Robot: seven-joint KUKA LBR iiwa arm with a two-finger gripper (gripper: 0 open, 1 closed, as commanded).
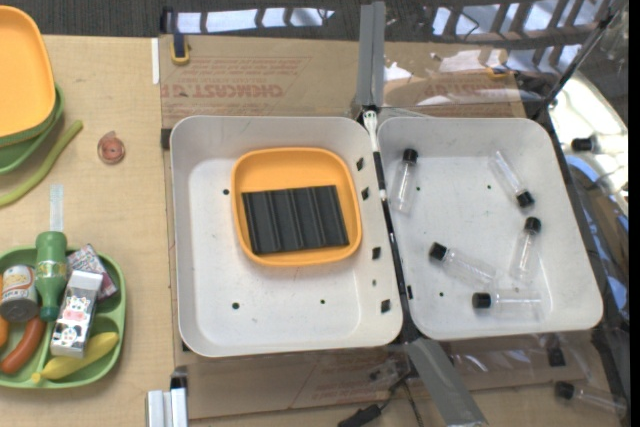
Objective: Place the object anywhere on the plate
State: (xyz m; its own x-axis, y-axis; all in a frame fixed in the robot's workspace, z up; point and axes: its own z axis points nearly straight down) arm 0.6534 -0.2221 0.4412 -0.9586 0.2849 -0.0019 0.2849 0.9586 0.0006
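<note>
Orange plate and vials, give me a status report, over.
Orange plate in left bin, dark ribbed block lying on it. Five clear vials loose in right bin, none on the plate. Nothing blocking the plate.

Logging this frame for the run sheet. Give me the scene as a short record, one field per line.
left bin: holds an orange plate
on the plate: a dark ribbed slab
right bin: five clear tubes with black caps, lying scattered, e.g. one tube
bench left of bins: green tray of toy food, stacked orange and green dishes
</note>
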